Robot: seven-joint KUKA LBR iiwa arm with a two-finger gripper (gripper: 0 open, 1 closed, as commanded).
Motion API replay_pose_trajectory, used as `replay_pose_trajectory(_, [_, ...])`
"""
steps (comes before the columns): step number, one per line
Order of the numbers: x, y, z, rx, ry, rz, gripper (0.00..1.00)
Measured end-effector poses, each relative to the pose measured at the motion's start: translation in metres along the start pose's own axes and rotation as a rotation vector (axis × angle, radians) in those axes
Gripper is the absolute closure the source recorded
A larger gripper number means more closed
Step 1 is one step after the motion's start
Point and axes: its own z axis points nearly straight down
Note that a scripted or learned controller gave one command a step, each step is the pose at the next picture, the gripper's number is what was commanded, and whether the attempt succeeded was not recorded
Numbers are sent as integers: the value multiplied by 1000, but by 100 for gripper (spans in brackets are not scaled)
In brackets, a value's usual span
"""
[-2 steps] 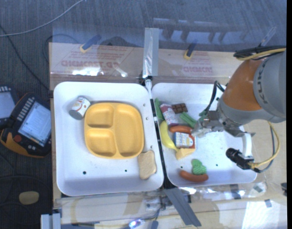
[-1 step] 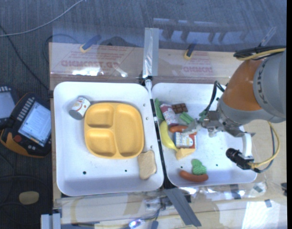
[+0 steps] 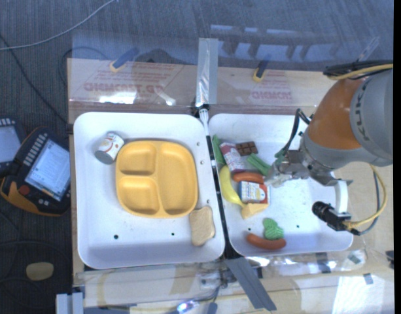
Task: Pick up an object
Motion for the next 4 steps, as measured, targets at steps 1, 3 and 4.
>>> replay_pose_trajectory(1, [0,0,0,0,0,0,0])
replay_pose_trajectory(3, [48,-16,-59,13,-2,-7,0])
replay_pose_trajectory(4, [9,30,34,-2,-6,-46,0])
